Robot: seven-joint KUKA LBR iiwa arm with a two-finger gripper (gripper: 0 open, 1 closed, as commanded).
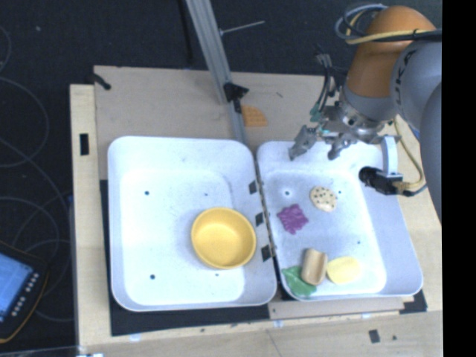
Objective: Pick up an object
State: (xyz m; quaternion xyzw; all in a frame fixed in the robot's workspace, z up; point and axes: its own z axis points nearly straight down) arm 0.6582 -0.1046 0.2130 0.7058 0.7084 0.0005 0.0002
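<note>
Over the pale wooden bench (163,103) on a dark floor, the gripper (320,146) hangs spread and holding nothing at the right bin's (394,236) far rim, the speckled cookie (323,198) just below it.

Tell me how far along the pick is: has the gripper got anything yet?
Nothing is picked yet. The gripper is open with nothing between its fingers, at the far edge of the right bin. The cookie, purple piece, tan cylinder, yellow piece and green piece all lie in that bin, the bowl in the left. Descending, grasping and lifting remain.
</note>
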